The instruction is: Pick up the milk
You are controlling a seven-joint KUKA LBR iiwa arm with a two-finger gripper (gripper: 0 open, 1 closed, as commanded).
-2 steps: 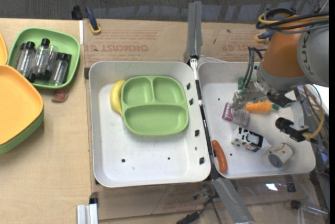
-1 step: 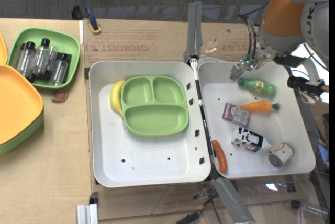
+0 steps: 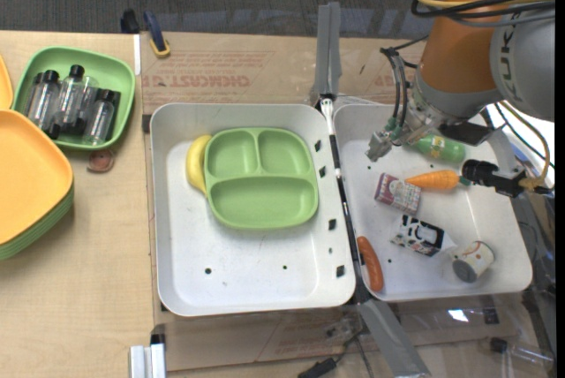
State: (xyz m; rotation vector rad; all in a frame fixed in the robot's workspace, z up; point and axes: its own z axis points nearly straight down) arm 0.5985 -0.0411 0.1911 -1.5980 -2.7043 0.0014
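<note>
Two small packs lie in the right bin (image 3: pixel 503 279). One is a pink and white carton (image 3: pixel 396 191) on its side near the bin's middle. The other is a flat black and white pack (image 3: pixel 418 236) just in front of it. I cannot tell which of them is the milk. My gripper (image 3: pixel 383 143) hangs over the bin's back left part, a little behind and left of the pink carton, and nothing shows in it. The grey arm with its orange band (image 3: pixel 466 23) rises behind it.
The right bin also holds a carrot (image 3: pixel 433 180), a green bottle (image 3: pixel 442 147), a small cup (image 3: pixel 472 261) and a red sausage (image 3: pixel 372 263) by the left wall. In the left bin (image 3: pixel 177 279) are a green divided plate (image 3: pixel 260 177) and a banana (image 3: pixel 196 162).
</note>
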